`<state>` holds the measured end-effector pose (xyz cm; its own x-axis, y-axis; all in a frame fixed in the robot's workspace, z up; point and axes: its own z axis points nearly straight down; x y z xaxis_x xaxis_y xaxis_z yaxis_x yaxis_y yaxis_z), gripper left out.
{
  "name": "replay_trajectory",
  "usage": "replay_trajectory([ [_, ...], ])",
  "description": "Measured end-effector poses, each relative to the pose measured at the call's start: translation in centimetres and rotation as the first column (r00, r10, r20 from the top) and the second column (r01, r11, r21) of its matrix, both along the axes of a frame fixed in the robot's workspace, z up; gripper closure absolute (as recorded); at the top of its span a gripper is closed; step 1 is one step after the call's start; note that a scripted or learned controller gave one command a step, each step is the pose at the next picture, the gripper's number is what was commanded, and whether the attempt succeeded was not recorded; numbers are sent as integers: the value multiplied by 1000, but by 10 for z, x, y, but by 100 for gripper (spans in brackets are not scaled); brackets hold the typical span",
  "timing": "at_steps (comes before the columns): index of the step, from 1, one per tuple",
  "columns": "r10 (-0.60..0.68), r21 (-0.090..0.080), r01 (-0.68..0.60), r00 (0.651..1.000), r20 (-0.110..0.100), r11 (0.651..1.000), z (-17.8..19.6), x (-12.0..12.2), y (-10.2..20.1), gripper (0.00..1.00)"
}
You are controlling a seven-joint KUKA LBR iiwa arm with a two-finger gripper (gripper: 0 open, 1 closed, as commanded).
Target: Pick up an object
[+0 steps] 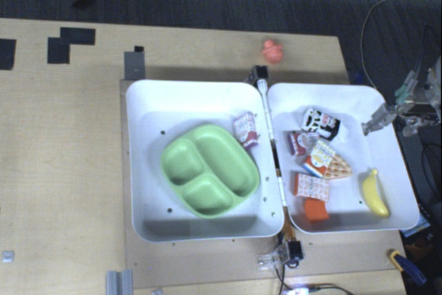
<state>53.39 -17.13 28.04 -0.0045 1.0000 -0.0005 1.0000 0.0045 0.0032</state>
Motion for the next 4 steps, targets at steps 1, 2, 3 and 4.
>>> replay_trajectory([
  [1,-2,0,2,1000,1,1000,-166,18,14,0],
  [2,0,-4,0,1000,18,1000,-188,88,31,0],
  [3,-3,-5,3,1000,16,1000,-189,63,77,0],
  [4,-1,-6,1,1000,22,1000,-177,65,77,100],
])
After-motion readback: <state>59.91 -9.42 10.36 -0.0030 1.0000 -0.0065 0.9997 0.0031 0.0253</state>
